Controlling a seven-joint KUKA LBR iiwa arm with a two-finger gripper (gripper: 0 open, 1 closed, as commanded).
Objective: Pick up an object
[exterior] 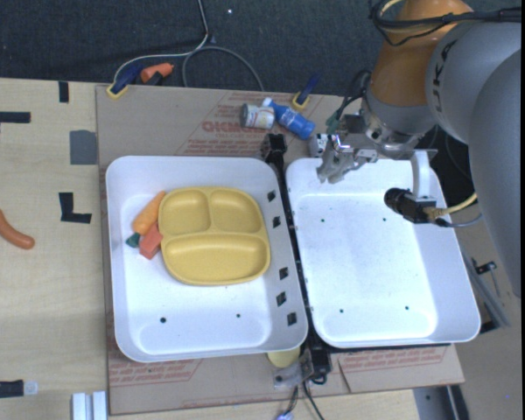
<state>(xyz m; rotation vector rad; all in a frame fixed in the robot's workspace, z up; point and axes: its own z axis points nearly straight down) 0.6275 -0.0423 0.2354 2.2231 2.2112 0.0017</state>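
Gripper point(332, 166) sits low over the far-left corner of the right bin point(376, 261), close to the rim; whether it is wide or narrow cannot be told from this slant, and nothing shows held in it

Candidate objects all lie to the gripper's left, in the left bin point(201, 322): a yellow divided plate point(214, 234), with an orange carrot-shaped piece point(146, 214) and a small red piece point(150, 246) tucked against the plate's far-from-gripper edge. No loose object is seen on the bin floor under the gripper

Risks (judgement):
- closing here likely takes only air, since the items sit across the divider
- a descent at this spot could catch the bin wall or the black clips point(278, 221) along the shared rim
- the plate is broad and flat, so it may slip or tip if pinched at the lip
- the carrot piece is touching the plate, little room for a finger

Open room: the right bin floor toward the camera from the gripper is bare; the crossing over the shared rim is tight
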